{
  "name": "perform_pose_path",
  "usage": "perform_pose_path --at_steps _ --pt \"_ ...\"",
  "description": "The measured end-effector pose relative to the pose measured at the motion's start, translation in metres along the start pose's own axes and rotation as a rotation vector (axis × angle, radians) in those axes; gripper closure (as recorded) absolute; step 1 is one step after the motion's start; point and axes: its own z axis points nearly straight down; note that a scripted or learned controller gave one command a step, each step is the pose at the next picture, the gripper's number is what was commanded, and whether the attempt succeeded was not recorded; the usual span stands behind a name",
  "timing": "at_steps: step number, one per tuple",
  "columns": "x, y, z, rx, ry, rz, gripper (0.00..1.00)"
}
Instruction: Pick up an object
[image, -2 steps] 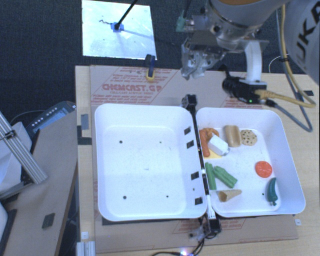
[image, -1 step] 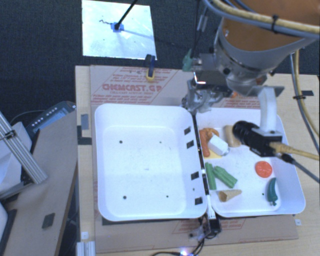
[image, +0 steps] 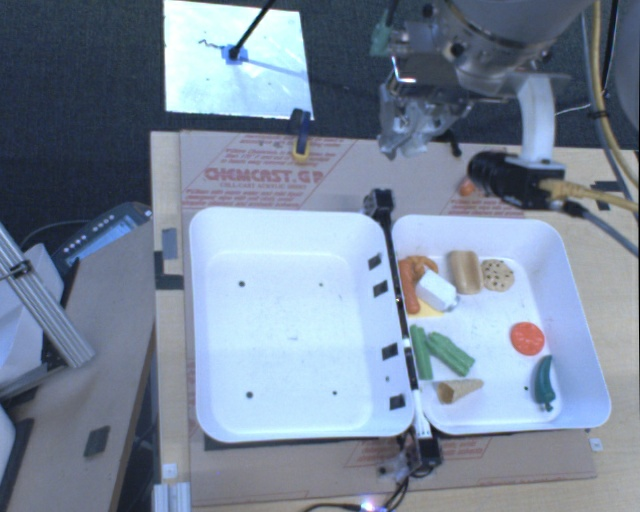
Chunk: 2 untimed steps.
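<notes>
My gripper (image: 400, 140) hangs high above the back edge of the bins, over the cardboard, with nothing seen between its fingers. In the right bin (image: 570, 290) lie a white block (image: 436, 291), an orange carrot (image: 410, 278), a tan bread roll (image: 463, 270), a cookie (image: 497, 275), a red tomato slice (image: 527, 338), green bean pieces (image: 440, 352), a tan cone (image: 457, 390) and a dark green pepper (image: 543, 381).
The left bin (image: 290, 320) sits beside the right one, joined by a black clip strip (image: 392, 310). A yellow and blue clamp (image: 300, 138) stands on the cardboard behind the left bin. A shiny metal sheet (image: 235, 58) lies farther back.
</notes>
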Motion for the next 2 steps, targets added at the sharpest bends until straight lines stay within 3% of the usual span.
perform_pose_path --at_steps 1,2 --pt "0.057 -0.008 0.118 0.017 -0.003 -0.010 1.00" --pt "0.081 0.105 0.025 -0.009 0.003 -0.006 1.00"
